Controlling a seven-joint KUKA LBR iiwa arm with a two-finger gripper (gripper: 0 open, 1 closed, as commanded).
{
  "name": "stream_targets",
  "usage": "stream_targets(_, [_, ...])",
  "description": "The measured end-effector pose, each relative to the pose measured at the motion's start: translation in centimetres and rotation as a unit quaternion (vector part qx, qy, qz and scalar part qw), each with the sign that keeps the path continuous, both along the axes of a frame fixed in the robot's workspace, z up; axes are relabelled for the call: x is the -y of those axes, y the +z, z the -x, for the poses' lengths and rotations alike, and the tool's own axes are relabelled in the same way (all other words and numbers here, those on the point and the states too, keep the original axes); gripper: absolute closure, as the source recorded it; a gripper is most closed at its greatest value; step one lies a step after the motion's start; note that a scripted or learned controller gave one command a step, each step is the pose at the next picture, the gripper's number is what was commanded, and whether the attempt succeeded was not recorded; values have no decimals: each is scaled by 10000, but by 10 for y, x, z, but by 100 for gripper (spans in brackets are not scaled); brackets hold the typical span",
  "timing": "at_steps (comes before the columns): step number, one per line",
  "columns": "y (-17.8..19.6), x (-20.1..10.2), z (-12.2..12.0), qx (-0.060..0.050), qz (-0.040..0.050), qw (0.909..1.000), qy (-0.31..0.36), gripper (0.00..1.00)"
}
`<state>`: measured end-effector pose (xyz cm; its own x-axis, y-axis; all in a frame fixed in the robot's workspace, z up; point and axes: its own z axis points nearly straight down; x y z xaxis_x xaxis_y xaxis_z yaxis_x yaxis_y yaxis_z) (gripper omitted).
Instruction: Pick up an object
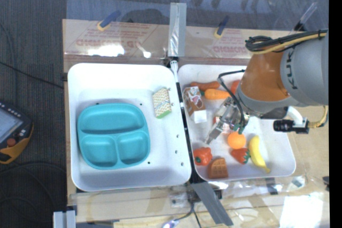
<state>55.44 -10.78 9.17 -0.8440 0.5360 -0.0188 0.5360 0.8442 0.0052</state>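
Your gripper (220, 126) is hovering just left of the orange (235, 140), fingers apart, holding nothing; next, descend and close.

The teal tray (113, 133) looks like smooth matt plastic; both white bins (76, 115) look glossy plastic; the banana (258, 152) shines.

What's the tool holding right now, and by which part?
Cannot be told. The tool sits low in the right bin beside the orange, but no object shows between its tips.

Toy foods in the right bin (286, 168): orange (235, 140), banana (258, 152), carrot (216, 94), red pepper (202, 155)
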Motion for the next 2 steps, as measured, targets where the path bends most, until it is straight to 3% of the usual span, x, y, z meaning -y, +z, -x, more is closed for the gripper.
stream_targets(1, [-2, 12, -58, -33, -38, 9848, -1739, 0])
stream_targets(2, [-1, -2, -3, 4, -49, 9673, -2535, 0])
